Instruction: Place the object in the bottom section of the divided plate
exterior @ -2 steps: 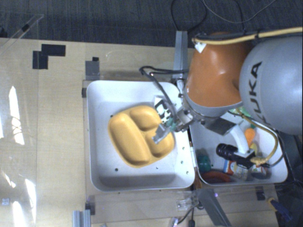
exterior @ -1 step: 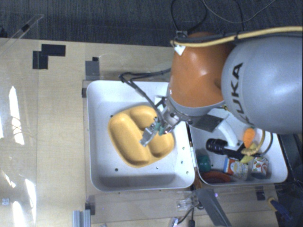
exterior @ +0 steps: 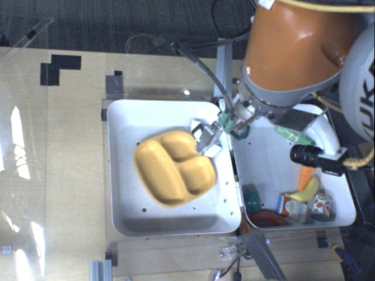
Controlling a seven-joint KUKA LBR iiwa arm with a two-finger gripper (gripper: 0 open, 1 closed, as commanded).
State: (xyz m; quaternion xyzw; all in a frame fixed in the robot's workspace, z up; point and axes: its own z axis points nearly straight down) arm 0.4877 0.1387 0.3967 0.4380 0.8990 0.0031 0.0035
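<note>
Fingers [exterior: 201, 134] state unclear, poised at right rim of yellow plate [exterior: 173, 168] in left bin [exterior: 123, 215], presumably for placing.

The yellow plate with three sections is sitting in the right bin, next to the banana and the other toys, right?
Not quite. The camera view shows the yellow divided plate in the left bin, not the right one. The banana and the other toys lie in the right bin, and the gripper is at the plate's upper right edge.
</note>
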